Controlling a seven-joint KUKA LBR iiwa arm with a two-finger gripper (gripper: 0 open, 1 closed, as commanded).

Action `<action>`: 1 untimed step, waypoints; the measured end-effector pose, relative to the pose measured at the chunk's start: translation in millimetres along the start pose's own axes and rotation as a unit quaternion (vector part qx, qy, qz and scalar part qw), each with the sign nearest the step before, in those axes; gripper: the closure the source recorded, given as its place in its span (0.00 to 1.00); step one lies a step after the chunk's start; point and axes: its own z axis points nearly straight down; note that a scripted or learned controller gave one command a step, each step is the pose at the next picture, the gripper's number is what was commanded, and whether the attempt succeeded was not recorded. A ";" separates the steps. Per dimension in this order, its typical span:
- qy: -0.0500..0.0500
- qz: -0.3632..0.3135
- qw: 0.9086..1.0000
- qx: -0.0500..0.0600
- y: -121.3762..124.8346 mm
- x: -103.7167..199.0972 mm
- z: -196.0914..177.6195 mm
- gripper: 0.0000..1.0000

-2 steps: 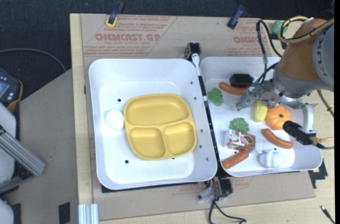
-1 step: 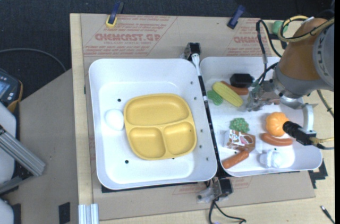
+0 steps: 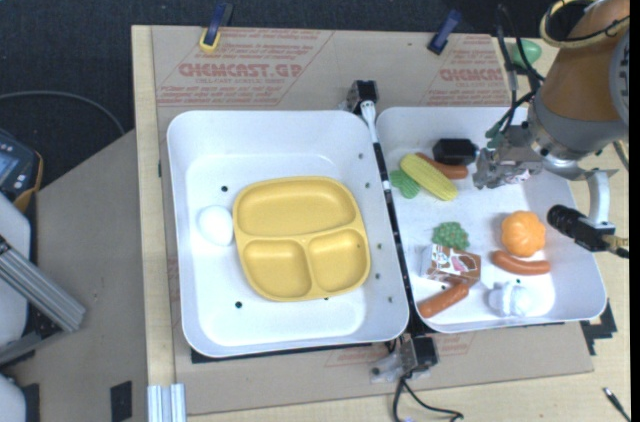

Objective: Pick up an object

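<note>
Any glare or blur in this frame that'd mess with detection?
Camera view: lighting even, shadows soft; the white egg and the white item nearly blend into the white bins; mild sheen on the yellow tray; the end effector is soft and cluttered by cables; the small packet is too small to read.

Bright, even light; soft focus

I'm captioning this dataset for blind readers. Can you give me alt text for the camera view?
A grey and orange robot arm reaches in from the right, its gripper hanging over the far side of the right bin, which holds toy food: a corn cob, broccoli, an orange and sausages. The left bin holds a yellow divided plate and a white egg.
</note>
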 end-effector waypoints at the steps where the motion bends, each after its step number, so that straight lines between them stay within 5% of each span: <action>1: 0.000 0.000 1.000 -0.001 5.5 -2.3 -63.8 1.00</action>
